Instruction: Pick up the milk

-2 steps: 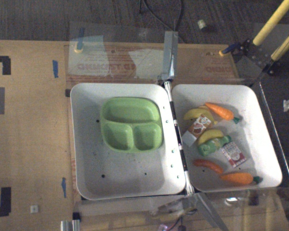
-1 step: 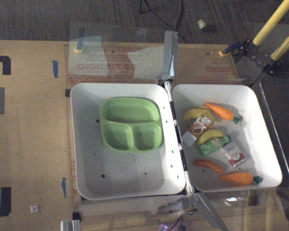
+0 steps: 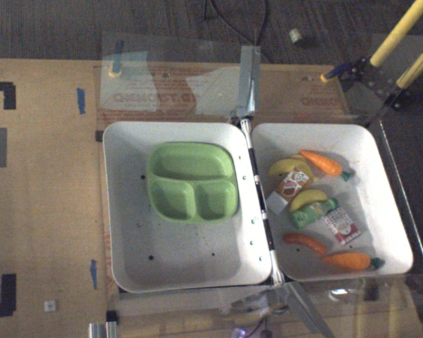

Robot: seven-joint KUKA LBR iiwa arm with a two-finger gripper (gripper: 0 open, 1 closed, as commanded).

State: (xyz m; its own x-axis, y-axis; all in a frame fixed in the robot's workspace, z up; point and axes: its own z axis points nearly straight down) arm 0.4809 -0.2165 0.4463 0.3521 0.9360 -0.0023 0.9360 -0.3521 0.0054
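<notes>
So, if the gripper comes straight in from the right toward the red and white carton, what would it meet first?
Probably the right bin's rim if low; above that, the way looks free up to the red and white carton.

Milk carton (image 3: 287,188) hemmed by bananas (image 3: 287,166) and green bottle (image 3: 311,213); right bin's (image 3: 381,189) right side open.

Plate (image 3: 192,182) in left bin (image 3: 127,252) — food right
</notes>
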